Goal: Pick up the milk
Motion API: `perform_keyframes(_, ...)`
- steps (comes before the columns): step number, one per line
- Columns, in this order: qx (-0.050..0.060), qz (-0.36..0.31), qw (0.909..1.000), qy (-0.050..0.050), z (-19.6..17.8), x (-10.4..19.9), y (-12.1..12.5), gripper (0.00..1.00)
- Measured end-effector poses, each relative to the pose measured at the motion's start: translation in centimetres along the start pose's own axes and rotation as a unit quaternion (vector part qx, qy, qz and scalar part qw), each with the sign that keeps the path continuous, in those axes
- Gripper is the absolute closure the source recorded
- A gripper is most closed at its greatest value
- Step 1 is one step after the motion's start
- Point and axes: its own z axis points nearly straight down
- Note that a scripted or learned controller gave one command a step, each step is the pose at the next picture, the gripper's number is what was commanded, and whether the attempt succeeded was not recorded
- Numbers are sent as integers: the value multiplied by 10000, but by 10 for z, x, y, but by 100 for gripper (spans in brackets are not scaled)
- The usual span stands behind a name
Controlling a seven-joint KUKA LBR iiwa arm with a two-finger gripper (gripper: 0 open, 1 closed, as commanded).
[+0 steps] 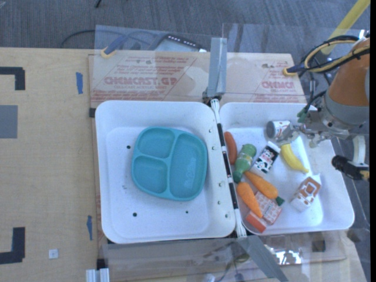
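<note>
The milk (268, 158) is a small carton with black and white cow patches. It lies tilted in the middle of the right bin (335, 216), between a green bottle (244, 158) and a banana (294, 158). My gripper (309, 131) hangs over the bin's upper right part, just right of a silver can (278, 128) and above the banana. It sits up and to the right of the milk, apart from it, and nothing of the milk is in its grasp. The orange band of the arm (352, 81) is above it at the right edge.
Two carrots (261, 184) (248, 198), a red sausage (230, 147), a red and white packet (268, 210) and a white and orange carton (306, 192) also lie in the right bin. A teal divided plate (170, 163) rests in the left bin (111, 175).
</note>
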Motion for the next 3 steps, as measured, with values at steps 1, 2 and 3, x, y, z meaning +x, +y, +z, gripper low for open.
perform_keyframes(1, -21, 374, 9993, -7, -58, 12, 64, 0)
perform_keyframes(2, -152, 636, 9979, -27, 20, 50, 72, 0)
perform_keyframes(3, -10, 1516, 9884, 2, 50, 76, 19, 0)
